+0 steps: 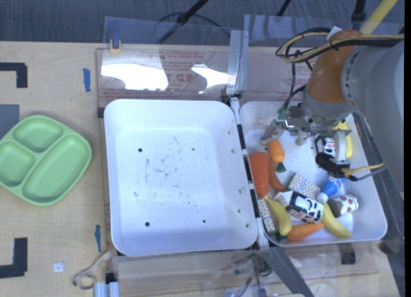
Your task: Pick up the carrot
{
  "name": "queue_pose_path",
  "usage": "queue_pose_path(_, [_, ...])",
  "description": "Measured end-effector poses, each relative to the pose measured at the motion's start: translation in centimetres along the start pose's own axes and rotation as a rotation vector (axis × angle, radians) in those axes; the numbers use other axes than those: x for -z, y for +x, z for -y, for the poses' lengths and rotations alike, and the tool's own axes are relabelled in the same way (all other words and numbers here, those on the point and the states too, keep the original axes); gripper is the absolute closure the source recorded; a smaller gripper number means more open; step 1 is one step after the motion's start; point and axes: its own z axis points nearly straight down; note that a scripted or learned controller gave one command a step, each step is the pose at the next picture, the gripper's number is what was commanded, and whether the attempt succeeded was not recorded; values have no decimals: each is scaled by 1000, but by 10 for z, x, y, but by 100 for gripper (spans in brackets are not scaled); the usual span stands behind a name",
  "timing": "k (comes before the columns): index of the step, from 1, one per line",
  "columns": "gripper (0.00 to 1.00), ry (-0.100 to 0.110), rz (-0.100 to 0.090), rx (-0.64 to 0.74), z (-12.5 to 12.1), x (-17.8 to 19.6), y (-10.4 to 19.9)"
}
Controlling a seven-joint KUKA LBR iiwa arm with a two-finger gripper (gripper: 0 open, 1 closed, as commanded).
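Orange and tapering, the carrot point(306, 230) lies near the front edge of the right bin point(372, 215), almost flat along the bin's front wall, its thicker end pointing toward the yellow banana point(336, 221) beside it. Touching its other end is a second yellow banana-like piece point(279, 215), and just behind it sits a black-and-white cow-patterned toy point(304, 205). Further back along the bin's left wall lies a long orange-red piece point(260, 172), with a small orange item point(277, 152) just above it. Toward the right of the bin are a blue object point(331, 188) and a small white, spotted object point(347, 204).

The gripper point(287, 128) hangs over the back part of the right bin, well apart from the carrot, with nothing visibly between its fingers; how wide they stand I cannot tell. The grey arm point(376, 83) with its orange band point(329, 71) reaches in from the right.

The left bin point(173, 173) sits beside the right one, its floor marked by faint scribbles. A green divided plate point(42, 159) rests on the wooden bench point(51, 71) well to the left.
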Motion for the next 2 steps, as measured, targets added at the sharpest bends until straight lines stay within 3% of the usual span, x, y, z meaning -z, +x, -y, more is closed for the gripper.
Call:
queue_pose_path(1, [100, -6, 2, 2, -2, 12, 0])
queue_pose_path(2, [100, 2, 0, 13, -28, 85, -15])
